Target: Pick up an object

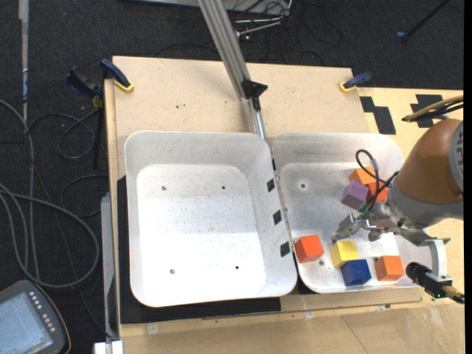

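Note:
The right bin point(310, 161) holds several small blocks. A purple block point(355, 194) lies beside an orange one point(363, 176) near the bin's right side. Along the front sit an orange block point(308, 247), a yellow block point(343, 252), a blue block point(356, 272) and another orange block point(389, 268). My gripper point(352, 227) hangs low over the bin, just above the yellow block and below the purple one. Its thin fingers point(342, 233) stand apart, with nothing between them.
The left bin point(195, 212) lies next to the right one, sharing a middle rim. A metal pole point(225, 39) slants down from the top to that rim. Clamps point(118, 76) mark the bench corners. A cable point(369, 169) loops over the wrist.

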You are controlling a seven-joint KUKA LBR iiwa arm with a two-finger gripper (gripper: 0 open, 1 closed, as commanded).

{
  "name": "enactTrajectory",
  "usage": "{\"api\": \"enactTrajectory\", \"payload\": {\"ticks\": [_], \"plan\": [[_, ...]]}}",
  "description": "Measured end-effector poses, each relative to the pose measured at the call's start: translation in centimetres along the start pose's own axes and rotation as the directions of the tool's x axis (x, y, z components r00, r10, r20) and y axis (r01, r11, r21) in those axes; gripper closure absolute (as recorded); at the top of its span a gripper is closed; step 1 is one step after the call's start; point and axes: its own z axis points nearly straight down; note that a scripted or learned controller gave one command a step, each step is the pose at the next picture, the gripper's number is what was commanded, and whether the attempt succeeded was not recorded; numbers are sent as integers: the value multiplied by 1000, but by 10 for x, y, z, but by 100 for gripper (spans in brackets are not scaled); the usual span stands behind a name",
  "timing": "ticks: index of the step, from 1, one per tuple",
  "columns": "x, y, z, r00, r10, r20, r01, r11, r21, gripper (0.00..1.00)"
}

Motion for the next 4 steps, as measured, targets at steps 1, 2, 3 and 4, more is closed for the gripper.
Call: {"api": "enactTrajectory", "payload": {"ticks": [1,2,3,4], "plan": [[0,0,13,1000,-1,1,1,1000,-5,0],[0,1,2,1000,-1,2,1,1000,-9,100],[6,-1,-43,1000,-4,3,4,1000,-12,100],[6,0,-96,1000,-4,4,5,1000,-14,100]]}}
